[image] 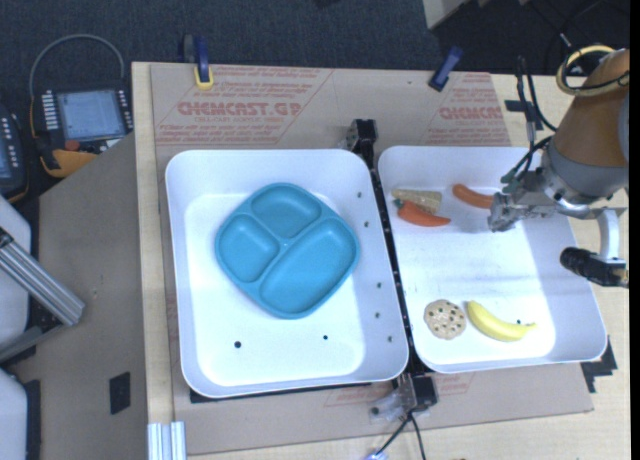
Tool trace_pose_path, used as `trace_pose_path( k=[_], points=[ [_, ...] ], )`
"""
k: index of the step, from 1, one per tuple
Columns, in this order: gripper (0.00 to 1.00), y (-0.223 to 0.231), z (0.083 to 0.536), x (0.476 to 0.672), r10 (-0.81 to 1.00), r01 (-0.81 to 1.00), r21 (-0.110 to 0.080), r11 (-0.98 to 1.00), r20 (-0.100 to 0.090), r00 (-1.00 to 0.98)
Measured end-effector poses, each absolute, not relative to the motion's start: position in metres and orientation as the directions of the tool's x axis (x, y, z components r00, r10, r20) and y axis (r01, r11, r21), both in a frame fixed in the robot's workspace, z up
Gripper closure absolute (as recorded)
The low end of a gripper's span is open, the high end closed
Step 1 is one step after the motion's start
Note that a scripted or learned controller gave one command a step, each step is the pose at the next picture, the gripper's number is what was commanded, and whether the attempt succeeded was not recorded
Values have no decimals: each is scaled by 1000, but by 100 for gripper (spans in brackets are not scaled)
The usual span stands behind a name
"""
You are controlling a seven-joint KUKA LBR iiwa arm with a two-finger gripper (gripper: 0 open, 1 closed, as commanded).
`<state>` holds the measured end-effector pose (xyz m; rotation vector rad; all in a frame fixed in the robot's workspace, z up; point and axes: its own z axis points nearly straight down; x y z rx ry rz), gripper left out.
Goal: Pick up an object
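My gripper hangs over the back of the right bin, its tip just right of a small orange sausage-shaped toy. A carrot and a tan slice of bread lie side by side near the bin's back left. At the front of that bin sit a round cookie and a yellow banana. Nothing shows between the fingers.
The left bin bears a blue divided plate. A black divider with clamps runs between the two bins. Bare floor lies in the middle of the right bin. The arm reaches in from the right edge.
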<state>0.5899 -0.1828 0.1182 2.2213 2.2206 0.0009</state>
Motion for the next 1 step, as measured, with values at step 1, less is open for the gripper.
trace_pose_path(
  k=[1],
  points=[
    [100,-174,177,591,1000,1000,8,2,-3,-2]
  ],
)
